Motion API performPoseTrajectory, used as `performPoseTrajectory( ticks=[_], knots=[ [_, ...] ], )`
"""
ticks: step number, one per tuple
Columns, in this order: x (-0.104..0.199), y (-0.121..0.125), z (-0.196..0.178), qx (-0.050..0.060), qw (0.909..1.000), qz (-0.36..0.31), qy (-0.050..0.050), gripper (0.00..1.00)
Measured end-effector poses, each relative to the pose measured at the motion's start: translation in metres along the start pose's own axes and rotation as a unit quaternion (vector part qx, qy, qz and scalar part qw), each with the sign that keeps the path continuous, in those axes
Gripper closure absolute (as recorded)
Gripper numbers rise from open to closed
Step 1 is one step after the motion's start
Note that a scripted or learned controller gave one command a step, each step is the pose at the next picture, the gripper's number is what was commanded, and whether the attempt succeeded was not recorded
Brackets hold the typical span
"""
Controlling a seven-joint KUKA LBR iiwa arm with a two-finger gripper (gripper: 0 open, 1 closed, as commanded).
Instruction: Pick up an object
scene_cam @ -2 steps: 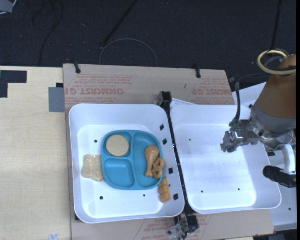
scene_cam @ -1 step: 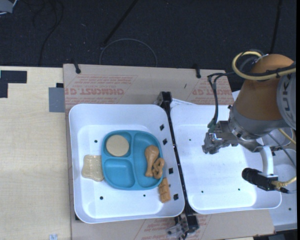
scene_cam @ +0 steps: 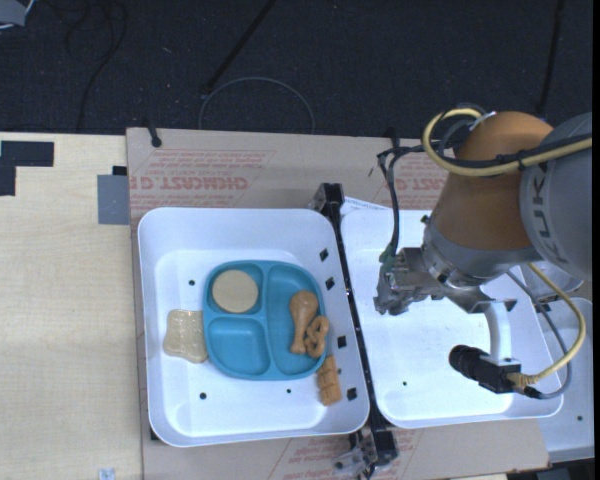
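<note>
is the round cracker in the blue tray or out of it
In. The round cracker lies inside the blue tray's upper-left compartment, within its rim.

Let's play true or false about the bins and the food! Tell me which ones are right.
1. The blue tray sits in the left bin. True.
2. A round cracker lies in the tray. True.
3. The gripper hangs over the left bin. False: it is over the right bin.
4. The tray is red. False: it is blue.
5. A pale bread piece lies beside the tray's left edge. True.
</note>
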State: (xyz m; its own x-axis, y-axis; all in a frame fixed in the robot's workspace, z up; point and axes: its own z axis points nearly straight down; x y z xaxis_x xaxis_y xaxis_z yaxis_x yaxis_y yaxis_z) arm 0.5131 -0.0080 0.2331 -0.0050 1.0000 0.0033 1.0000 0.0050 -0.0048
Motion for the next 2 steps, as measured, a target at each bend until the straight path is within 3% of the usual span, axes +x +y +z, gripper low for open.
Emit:
performPoseTrajectory(
  ticks=[2],
  knots=[
    [0.112,-0.013,-0.008,0.0,1.0,0.0,-0.001,1.0]
  ],
)
